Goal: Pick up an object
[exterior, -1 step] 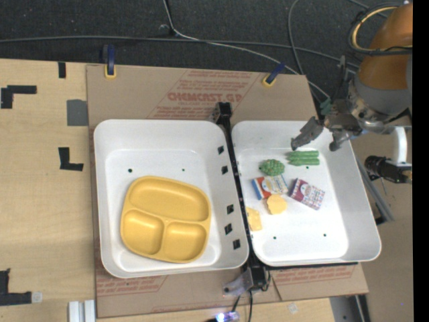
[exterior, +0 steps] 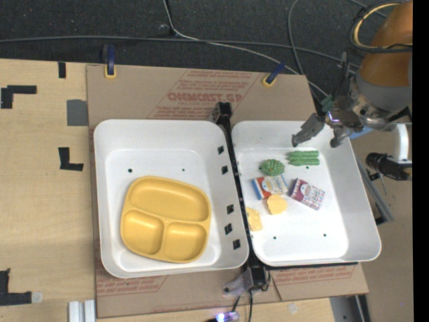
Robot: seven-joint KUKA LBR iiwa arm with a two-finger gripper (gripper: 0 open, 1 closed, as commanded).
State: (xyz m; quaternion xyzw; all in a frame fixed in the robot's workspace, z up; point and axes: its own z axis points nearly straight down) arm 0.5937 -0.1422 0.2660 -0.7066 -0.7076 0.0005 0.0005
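My gripper (exterior: 320,135) hangs above the back of the right bin (exterior: 348,243), its two dark fingers spread apart with nothing between them. Just below and left of it lies a green bean pod (exterior: 303,157). A round green broccoli-like piece (exterior: 271,167) sits to the pod's left. Nearer the front are a small blue, red and white packet (exterior: 267,186), a maroon and white packet (exterior: 308,194), a yellow wedge (exterior: 277,205) and a pale yellow piece (exterior: 253,218) near the divider.
The left bin (exterior: 110,146) holds a yellow three-compartment plate (exterior: 165,218). A black clip strip (exterior: 230,180) runs between the bins. Both bins rest on cardboard (exterior: 201,92). The arm's orange and grey wrist (exterior: 385,52) stands at the right edge.
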